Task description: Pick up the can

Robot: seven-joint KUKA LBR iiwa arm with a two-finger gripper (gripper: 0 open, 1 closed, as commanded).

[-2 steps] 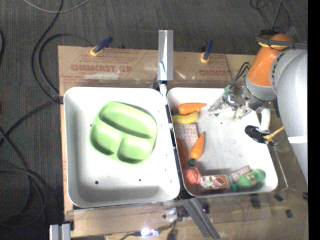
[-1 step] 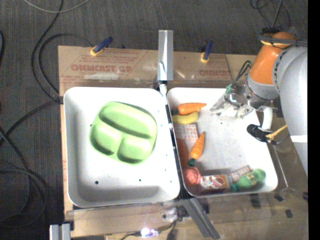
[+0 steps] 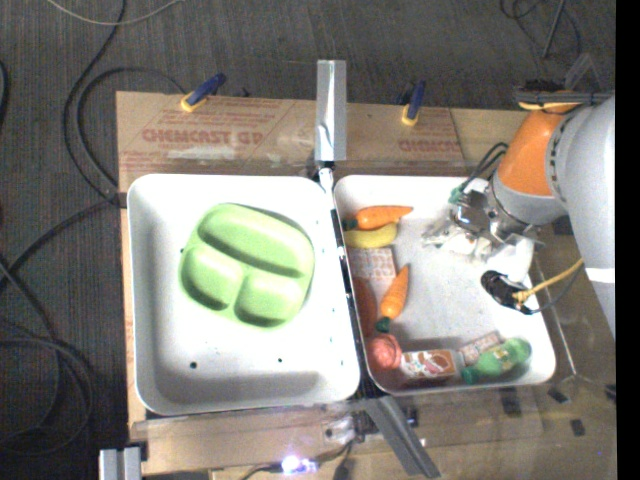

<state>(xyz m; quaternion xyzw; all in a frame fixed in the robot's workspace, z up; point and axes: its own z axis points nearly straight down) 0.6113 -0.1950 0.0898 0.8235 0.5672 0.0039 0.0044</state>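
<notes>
— So where is the can (image 3: 430, 364)?

— Lying on its side against the front wall of the right bin (image 3: 452, 268), near the front right corner of the surface. It seems to be the red and white labelled cylinder, wedged between a pinkish item (image 3: 383, 351) and a green object (image 3: 497, 360).

— Why would that matter?

— Crowded neighbours leave little room beside it, so I judge the freest approach is from above, across its short width.

— And the hand (image 3: 470, 224)?

— It hovers over the bin's back right part, well apart from the can, with nothing visible between its tips. Whether they are apart or together, I cannot tell; the metal parts blur.

— Anything between them?

— A carrot (image 3: 395, 292) sits mid-bin, with open white floor to its right. A second carrot (image 3: 381, 214) and a banana (image 3: 371, 235) lie at the back left. The left bin (image 3: 150, 268) carries a green moulded piece (image 3: 247, 264).
</notes>
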